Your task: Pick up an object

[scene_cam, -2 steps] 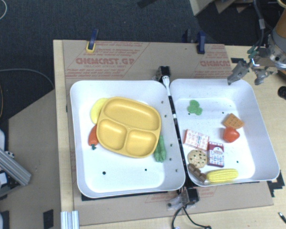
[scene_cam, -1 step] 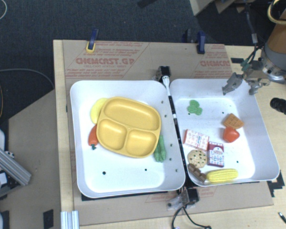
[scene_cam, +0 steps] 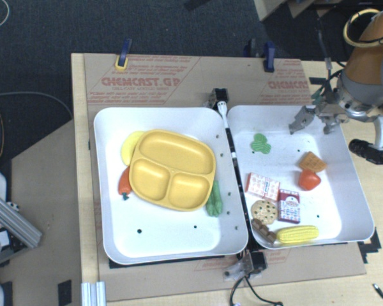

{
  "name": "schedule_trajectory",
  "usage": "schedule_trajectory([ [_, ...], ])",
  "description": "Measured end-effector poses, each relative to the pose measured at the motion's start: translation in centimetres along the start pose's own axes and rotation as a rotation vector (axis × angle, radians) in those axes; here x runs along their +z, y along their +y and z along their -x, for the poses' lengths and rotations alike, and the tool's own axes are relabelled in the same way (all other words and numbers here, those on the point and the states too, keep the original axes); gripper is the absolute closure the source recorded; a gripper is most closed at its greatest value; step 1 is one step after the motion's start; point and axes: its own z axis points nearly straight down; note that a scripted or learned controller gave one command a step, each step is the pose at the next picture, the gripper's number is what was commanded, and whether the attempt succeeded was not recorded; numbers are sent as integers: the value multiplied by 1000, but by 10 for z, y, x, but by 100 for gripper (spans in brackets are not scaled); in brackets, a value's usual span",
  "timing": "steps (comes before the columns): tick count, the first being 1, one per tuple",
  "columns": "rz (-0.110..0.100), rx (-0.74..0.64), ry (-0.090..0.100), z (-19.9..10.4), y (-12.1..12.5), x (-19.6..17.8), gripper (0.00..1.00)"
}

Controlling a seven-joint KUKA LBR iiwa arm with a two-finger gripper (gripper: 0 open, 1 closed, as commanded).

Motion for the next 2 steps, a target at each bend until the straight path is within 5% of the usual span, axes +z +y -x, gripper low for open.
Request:
schedule_trajectory([
  [1, -1, 0, 0, -1, -1, 54, 0],
  [2, 8, -2, -3, -1, 2, 38, 100],
])
